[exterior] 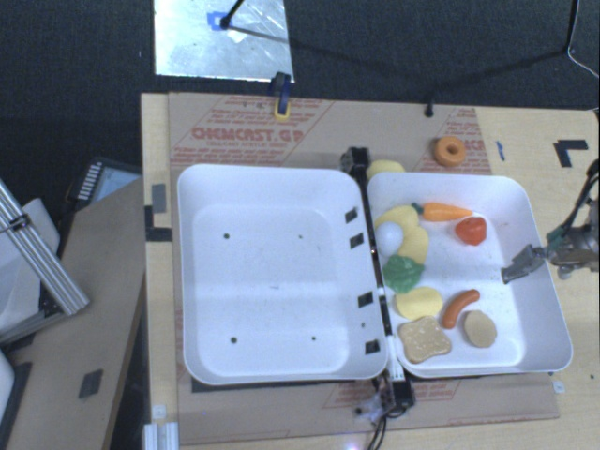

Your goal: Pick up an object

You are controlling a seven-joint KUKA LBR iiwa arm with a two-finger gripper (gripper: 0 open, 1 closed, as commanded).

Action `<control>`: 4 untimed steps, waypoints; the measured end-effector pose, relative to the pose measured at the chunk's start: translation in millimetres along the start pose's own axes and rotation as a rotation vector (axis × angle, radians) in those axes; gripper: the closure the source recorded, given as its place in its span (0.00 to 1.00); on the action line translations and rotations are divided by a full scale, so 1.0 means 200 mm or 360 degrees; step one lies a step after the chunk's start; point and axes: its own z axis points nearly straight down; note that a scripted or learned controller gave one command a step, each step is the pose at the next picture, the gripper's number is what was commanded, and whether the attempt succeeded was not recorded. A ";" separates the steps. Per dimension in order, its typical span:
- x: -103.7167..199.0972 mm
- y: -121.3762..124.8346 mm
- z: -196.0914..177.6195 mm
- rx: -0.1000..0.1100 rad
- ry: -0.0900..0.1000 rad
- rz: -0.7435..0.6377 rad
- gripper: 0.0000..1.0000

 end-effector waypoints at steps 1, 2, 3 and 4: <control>-0.02 0.05 0.76 0.0005 0.0011 -0.0002 0.00; 0.06 0.36 0.73 -0.0009 -0.0001 -0.0009 0.00; 0.26 0.73 0.71 -0.0011 -0.0001 -0.0011 0.00; 0.25 0.71 0.66 0.0003 -0.0001 -0.0008 1.00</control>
